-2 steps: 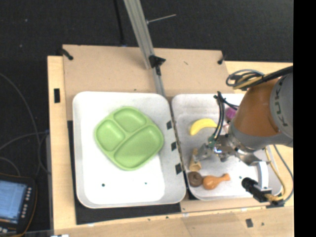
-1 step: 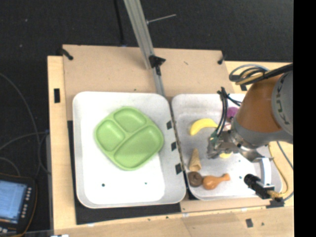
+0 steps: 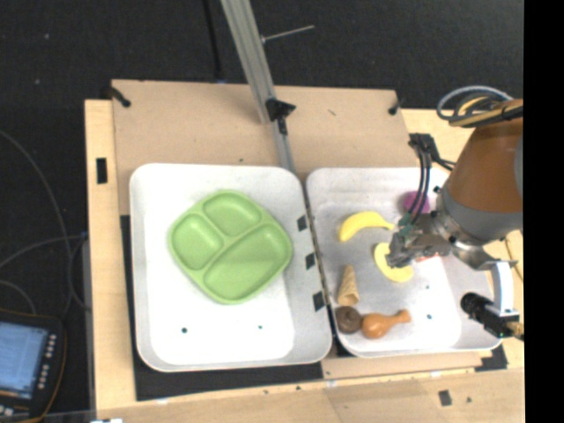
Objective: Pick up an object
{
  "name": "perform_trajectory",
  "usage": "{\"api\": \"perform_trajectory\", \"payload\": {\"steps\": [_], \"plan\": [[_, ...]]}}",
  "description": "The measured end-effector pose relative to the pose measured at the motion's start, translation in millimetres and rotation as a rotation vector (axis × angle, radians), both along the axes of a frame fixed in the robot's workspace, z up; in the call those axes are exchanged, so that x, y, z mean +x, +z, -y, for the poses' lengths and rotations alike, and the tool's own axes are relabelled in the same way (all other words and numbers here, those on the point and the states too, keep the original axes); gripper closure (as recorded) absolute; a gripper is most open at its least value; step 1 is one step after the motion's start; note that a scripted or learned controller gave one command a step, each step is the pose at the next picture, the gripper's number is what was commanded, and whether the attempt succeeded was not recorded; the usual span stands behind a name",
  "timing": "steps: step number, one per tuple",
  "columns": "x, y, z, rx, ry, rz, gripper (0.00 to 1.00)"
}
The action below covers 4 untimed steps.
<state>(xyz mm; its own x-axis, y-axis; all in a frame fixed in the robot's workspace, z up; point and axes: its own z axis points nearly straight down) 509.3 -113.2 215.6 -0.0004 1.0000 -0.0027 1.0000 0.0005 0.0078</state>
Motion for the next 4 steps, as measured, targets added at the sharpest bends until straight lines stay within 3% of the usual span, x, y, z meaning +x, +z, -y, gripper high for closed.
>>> {"api": "perform_trajectory", "payload": {"steps": [1, 4], "plan": [[2.1, 43.5, 1.4, 0.001, 0.002, -0.001, 1.00], [83.0, 30.2, -131.7, 0.003, 0.005, -0.006, 1.00]]}}
